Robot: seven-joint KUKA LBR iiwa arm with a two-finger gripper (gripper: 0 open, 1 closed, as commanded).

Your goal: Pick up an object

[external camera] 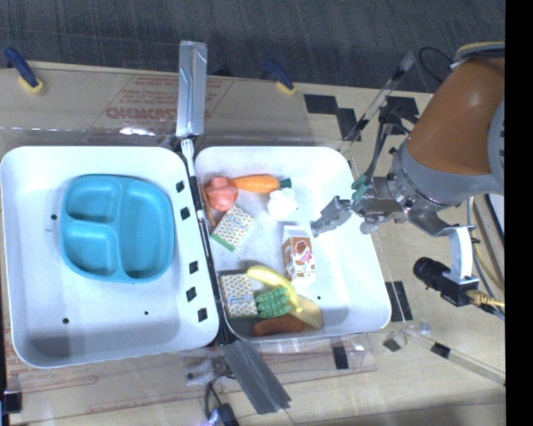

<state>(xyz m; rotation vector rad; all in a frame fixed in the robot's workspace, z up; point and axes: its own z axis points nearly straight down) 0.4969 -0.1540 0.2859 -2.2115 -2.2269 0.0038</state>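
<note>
Over the right bin's (366, 284) bare right side, fingers (324, 223) hover, spread unclear.

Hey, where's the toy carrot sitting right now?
The toy carrot lies at the far end of the right bin, near its top edge in the camera view, between a pinkish-red toy on its left and a small white object to its lower right.
</note>
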